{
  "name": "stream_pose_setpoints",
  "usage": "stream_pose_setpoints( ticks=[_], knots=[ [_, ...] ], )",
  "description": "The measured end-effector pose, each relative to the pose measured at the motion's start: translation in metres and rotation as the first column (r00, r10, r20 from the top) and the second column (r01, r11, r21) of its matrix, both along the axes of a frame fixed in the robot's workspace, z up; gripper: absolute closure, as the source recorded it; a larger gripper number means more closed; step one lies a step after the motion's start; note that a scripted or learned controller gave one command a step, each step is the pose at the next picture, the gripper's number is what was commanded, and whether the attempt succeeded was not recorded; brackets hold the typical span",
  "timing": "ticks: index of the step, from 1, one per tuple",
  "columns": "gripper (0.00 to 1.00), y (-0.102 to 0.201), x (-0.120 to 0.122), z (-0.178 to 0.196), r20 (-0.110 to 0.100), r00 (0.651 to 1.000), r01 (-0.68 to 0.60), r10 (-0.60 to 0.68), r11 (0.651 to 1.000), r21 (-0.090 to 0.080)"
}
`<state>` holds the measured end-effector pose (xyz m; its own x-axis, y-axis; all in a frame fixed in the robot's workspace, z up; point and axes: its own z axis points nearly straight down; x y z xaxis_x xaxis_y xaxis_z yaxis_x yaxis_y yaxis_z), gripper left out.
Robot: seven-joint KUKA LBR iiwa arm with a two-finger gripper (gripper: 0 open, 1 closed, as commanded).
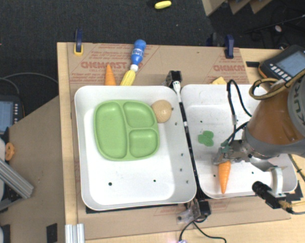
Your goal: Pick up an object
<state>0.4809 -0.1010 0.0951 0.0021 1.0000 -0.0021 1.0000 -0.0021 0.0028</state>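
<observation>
An orange toy carrot [224, 175] lies in the right bin [274, 184], near its front wall, with its tip pointing toward the front edge. My gripper [227, 154] is down at the carrot's thick upper end and seems to touch it. The grey and orange arm [274, 123] covers the bin's right half. A small green leafy toy [206, 138] lies just up and left of the gripper. In the left bin [137, 181] sit a green divided plate [126, 129] and a tan round object [162, 110] by the plate's upper right corner.
Behind the left bin, on the cardboard, lie an orange cone-shaped toy [109, 75] and a yellow and blue toy [134, 61]. A black cable [232, 100] loops over the right bin's back. A pendant [287, 65] rests at the far right. Clamps [78, 42] hold the board's back edge.
</observation>
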Motion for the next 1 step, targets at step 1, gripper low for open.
stream_pose_setpoints(
  ticks=[1],
  knots=[
    [1.00,0.0952,0.0569,0.0950,0.010,1.000,-0.012,0.012,1.000,0.002]
  ],
)
